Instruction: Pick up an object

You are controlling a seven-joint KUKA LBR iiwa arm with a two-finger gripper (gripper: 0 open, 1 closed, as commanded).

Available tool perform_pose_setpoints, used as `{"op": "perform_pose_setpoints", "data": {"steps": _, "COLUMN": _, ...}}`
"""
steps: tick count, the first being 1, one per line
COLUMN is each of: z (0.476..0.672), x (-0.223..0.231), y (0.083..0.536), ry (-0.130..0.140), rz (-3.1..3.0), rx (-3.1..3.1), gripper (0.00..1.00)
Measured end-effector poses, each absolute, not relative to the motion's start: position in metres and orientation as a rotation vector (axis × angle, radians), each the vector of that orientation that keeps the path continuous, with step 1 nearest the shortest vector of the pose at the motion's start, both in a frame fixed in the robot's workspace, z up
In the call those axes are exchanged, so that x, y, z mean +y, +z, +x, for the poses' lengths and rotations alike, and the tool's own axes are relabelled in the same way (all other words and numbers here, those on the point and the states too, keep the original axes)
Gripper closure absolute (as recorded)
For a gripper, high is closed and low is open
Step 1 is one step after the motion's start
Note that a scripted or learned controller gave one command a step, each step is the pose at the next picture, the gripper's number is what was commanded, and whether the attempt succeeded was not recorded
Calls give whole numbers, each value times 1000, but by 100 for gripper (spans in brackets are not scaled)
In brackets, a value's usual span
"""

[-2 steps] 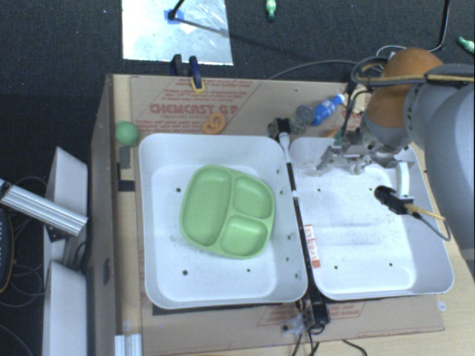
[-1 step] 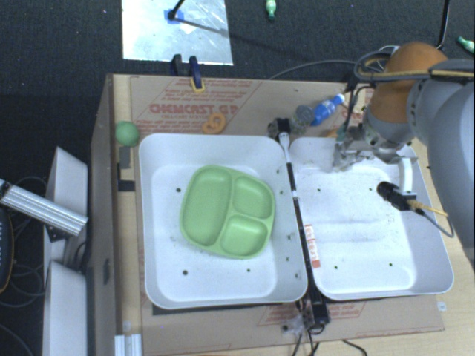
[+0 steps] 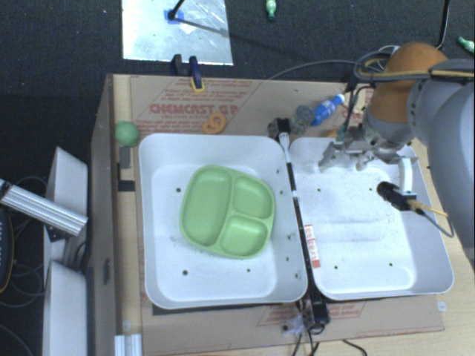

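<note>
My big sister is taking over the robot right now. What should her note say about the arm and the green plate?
Gripper: over the back edge of the right bin, nothing seen between its fingers. Whether it is open or shut cannot be told.
Green divided plate: lying flat in the middle of the left bin, far from the gripper, untouched.
Done: nothing picked up yet.
Left: move the arm across to the left bin, come down on the plate's rim, grip it and lift.
Also around: a green ball on the bench beside the left bin's back corner.
</note>
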State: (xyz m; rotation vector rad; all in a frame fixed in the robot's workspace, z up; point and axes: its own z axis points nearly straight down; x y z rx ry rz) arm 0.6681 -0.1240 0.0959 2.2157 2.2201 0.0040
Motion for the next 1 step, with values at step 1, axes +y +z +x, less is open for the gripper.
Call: {"op": "perform_pose_setpoints", "data": {"steps": 1, "z": 669, "x": -124, "y": 107, "ry": 8, "rz": 2213, "rx": 2219, "gripper": 100}}
